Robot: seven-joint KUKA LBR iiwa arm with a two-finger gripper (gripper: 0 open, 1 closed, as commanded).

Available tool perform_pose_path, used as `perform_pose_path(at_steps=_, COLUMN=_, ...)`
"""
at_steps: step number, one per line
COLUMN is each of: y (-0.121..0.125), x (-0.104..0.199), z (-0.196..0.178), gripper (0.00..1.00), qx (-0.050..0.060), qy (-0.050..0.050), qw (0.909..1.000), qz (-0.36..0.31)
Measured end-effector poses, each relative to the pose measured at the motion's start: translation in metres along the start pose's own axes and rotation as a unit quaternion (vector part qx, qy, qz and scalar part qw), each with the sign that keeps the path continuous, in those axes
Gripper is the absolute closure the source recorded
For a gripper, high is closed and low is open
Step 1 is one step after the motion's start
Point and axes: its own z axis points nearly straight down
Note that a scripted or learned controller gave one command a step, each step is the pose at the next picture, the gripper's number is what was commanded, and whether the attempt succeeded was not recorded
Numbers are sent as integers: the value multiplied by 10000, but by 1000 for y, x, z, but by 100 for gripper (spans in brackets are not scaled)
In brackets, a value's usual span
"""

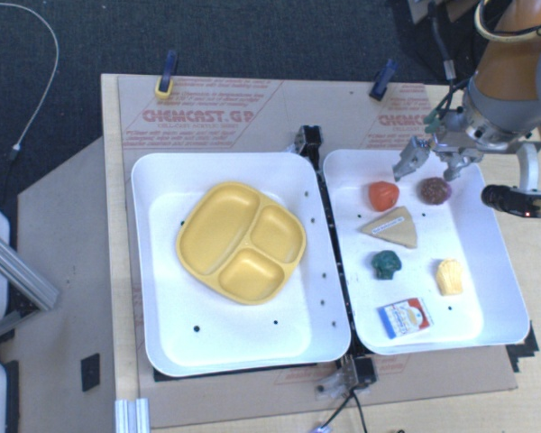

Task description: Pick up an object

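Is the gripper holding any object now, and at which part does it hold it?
Nothing is held. The gripper is open above the right bin, with no object between its fingers.

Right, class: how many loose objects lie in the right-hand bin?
6: a red tomato and a brown round item at the far end, a tan wedge below them, a green lump, a yellow piece, and a small box nearest the camera.

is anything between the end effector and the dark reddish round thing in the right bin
Nothing visible does. The end effector hangs open at the right bin's far end, and the dark reddish ball lies just below its fingers; the orange-red piece lies off to one side.
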Motion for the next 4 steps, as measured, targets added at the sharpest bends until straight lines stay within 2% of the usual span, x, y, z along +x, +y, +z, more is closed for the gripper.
perform_pose_path(at_steps=1, y=3, x=0, z=-10, gripper=0, qx=-77, qy=-9, qw=10000, qz=-12)
perform_pose_path(at_steps=3, y=-2, x=14, z=110, gripper=0, qx=-46, qy=-2, qw=10000, qz=-18)
perform_pose_path(at_steps=4, y=-2, x=14, z=127, gripper=0, qx=-63, qy=-9, qw=10000, qz=-14)
